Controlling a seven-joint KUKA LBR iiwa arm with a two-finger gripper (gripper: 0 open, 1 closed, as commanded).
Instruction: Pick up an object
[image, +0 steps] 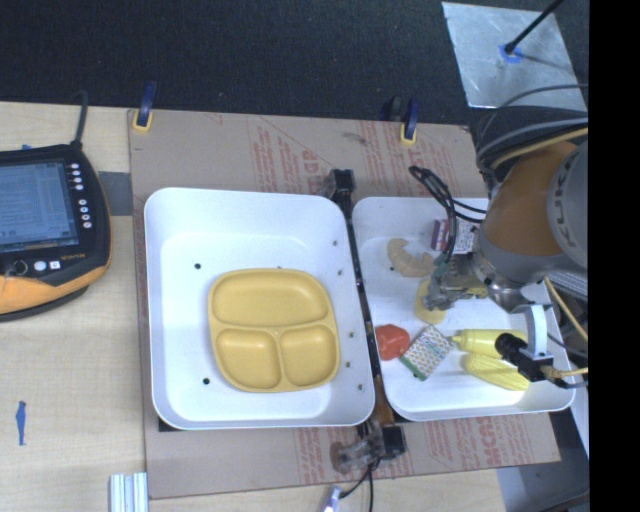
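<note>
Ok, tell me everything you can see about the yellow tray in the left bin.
The yellow tray is a rounded, pale yellow piece that looks like smooth plastic. It has three compartments: a wide one along the far side and two smaller ones side by side nearer the camera. It lies flat, open side up, about mid-floor of the left bin, apart from its walls. Nothing sits in it or touches it.

Smooth white plastic bins (170, 300) are showing slight gloss; yellow three-compartment plastic tray (272, 328) is looking matt; pale wooden table (60, 400) is appearing smooth-grained.
</note>
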